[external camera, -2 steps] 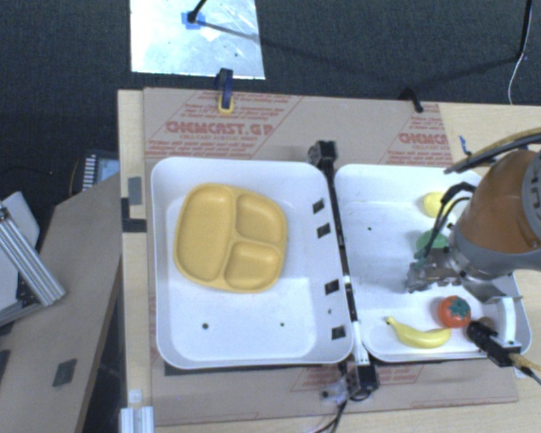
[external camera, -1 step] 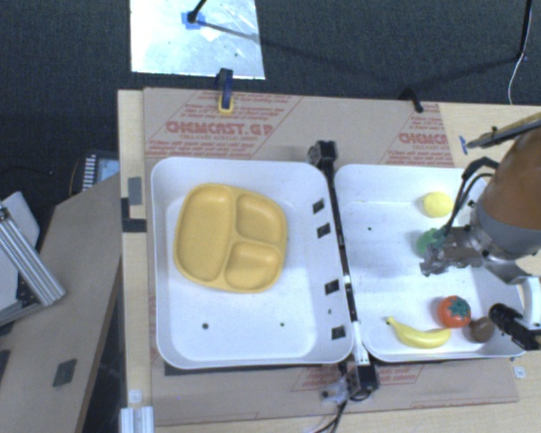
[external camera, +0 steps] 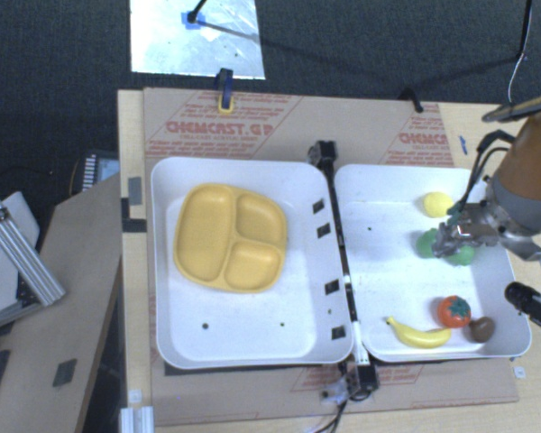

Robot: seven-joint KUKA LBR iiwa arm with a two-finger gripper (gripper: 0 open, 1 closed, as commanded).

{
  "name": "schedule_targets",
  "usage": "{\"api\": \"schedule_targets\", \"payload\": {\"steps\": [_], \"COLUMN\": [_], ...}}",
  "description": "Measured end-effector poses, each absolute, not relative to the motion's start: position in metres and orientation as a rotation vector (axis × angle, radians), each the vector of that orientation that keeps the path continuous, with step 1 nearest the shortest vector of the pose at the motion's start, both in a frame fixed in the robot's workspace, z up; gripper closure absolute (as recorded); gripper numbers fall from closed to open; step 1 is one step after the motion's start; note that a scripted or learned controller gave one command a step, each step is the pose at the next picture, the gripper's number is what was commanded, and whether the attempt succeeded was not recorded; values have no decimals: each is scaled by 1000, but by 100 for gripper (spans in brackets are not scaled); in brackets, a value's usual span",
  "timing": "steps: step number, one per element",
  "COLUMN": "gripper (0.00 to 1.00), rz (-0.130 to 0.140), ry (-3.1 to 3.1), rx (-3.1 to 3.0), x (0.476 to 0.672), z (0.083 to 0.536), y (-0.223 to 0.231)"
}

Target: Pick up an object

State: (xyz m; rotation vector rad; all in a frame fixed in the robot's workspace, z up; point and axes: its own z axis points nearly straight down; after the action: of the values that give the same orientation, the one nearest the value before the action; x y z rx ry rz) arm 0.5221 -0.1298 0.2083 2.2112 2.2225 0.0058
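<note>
Left bin point(external camera: 167, 269): a yellow divided tray point(external camera: 230, 237) lies left of the central divider point(external camera: 338, 260). Right bin point(external camera: 379, 242), right of that divider: a banana point(external camera: 419, 334) by the near wall, then a red tomato-like object point(external camera: 453, 310) and a brown object point(external camera: 481, 329); farther back, a yellow lemon-like object point(external camera: 437, 204) and a green object point(external camera: 428, 242). The gripper point(external camera: 455, 235) sits directly over the green object; whether its jaws are parted or gripping cannot be told.
</note>
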Motion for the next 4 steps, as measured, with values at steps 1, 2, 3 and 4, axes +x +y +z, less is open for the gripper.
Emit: {"api": "schedule_targets", "payload": {"steps": [1,2,3,4], "gripper": [100,100,100,100], "rz": [5,4,6,4], "ry": [2221,2230,2232,2233], "rx": [2212,2211,2209,2210], "x": [525,533,548,562], "z": [257,252,256,242], "y": [-140,-95,-47,11]}}
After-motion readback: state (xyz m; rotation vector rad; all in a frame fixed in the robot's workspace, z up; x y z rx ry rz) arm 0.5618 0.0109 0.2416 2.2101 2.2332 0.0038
